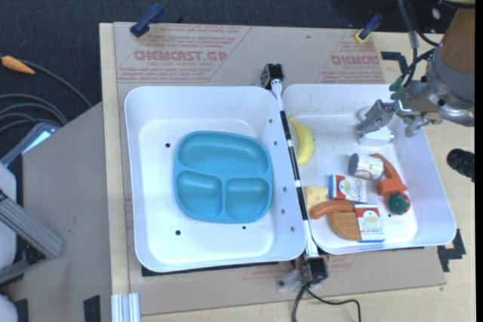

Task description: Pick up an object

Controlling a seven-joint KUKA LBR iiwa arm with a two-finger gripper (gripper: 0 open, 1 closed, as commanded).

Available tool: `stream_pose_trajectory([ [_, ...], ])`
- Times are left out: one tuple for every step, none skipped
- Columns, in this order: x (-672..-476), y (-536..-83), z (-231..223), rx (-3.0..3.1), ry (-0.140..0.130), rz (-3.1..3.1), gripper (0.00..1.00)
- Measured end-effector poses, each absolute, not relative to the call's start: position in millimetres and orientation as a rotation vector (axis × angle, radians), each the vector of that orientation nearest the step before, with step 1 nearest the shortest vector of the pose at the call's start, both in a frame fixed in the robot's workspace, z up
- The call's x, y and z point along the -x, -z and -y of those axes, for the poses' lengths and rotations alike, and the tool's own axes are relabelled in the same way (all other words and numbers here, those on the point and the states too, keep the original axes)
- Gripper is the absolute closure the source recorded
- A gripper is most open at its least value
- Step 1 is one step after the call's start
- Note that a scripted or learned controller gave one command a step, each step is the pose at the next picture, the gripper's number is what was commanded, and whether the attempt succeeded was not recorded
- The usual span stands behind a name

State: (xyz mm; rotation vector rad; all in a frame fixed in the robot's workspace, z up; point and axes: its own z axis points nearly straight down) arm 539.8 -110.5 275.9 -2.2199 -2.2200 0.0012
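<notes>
The gripper (385,121) hangs over the far part of the right bin (430,162), its grey fingers (370,119) spread apart and grasping nothing. Below it in that bin lie toy foods: a yellow banana (303,141) against the left wall, a small white cup (365,164), an orange carrot (390,175), a hot dog (326,208) and small cartons (349,188). A blue divided plate (223,176) sits in the left bin (143,162).

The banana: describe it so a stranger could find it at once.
Look in the right bin, the one crowded with toy food. Along its left wall, beside the divider, lies the banana. It is the only yellow, curved item, apart from the cluster nearer the front.
</notes>
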Motion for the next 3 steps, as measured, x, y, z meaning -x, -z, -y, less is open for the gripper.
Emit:
stream_pose_trajectory([
  [-521.5,-139.8,161.0,2.221,-0.001,2.219,0.0],
  [-568.9,-85.5,170.0,2.223,0.001,2.224,0.0],
  [-568.8,-94.7,169.5,2.224,0.002,2.223,1.0],
])
